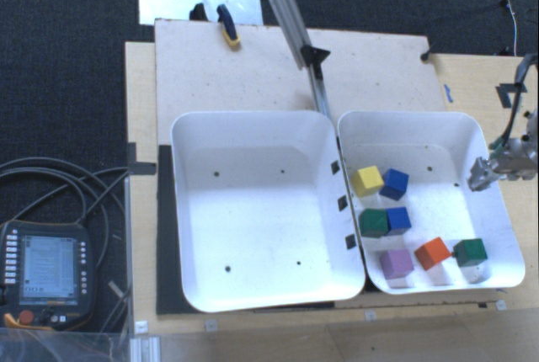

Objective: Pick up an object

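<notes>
White bins are set side by side on the bench — the right bin (pixel 438 129) holds seven cubes. Yellow cube (pixel 368 180) and blue cube (pixel 394 183) are seen near its left wall; green cube (pixel 374 223) touches a second blue one. Purple cube (pixel 396 263), orange cube (pixel 433 252) and dark green cube (pixel 470 252) are lined along the front edge. Gripper (pixel 482 175) is positioned over the right rim — nothing is seen held.

Pincer (pixel 480 175) over right bin (pixel 421 126) rim; seven cubes inside, yellow cube (pixel 367 180) leftmost.
</notes>
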`<act>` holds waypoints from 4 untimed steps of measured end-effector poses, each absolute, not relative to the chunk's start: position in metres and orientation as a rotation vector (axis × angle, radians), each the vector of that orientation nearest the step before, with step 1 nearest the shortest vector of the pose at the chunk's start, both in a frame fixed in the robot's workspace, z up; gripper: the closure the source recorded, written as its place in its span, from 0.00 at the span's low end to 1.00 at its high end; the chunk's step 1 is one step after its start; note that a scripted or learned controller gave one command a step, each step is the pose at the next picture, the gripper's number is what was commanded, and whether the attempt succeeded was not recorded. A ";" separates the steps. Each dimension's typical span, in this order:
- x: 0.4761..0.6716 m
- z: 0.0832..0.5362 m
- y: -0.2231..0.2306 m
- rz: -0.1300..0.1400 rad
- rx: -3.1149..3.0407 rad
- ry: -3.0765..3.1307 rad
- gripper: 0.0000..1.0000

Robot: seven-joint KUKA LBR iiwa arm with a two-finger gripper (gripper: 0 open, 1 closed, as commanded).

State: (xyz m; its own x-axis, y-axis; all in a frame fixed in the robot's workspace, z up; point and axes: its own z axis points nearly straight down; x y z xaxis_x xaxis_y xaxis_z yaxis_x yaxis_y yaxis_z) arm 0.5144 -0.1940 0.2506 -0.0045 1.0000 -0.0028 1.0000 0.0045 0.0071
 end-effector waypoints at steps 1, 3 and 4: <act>0.524 0.251 -0.148 0.005 2.208 2.232 1.00; 0.566 0.251 -0.045 0.007 2.207 2.234 1.00; 0.586 0.241 0.001 0.005 2.209 2.232 1.00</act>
